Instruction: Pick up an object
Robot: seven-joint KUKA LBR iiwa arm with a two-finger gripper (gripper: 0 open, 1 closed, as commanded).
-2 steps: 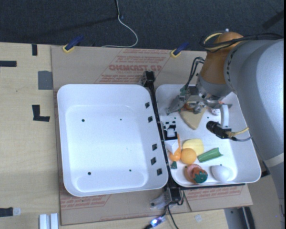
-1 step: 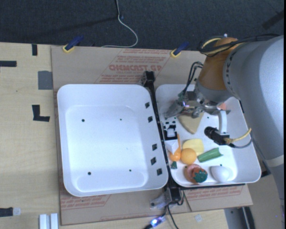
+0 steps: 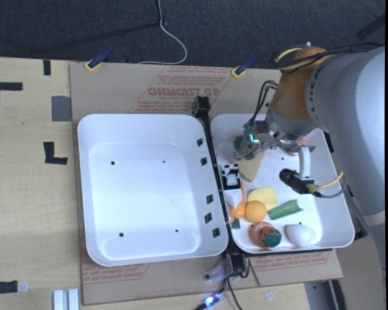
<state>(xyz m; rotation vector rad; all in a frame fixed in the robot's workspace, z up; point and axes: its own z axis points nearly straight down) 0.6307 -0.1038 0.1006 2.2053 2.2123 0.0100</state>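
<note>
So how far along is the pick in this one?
Nothing looks lifted yet. The end effector is down in the right white bin, over a pale tan wedge-shaped piece; whether it grips it is unclear. The yellow block, orange ball and green cylinder lie on the floor. Grasp and lift remain.

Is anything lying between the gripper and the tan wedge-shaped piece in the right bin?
Nothing visible does. The gripper sits at the upper edge of the tan wedge in the right bin. The yellow block and orange ball lie beyond the wedge, toward the bin's near end.
</note>
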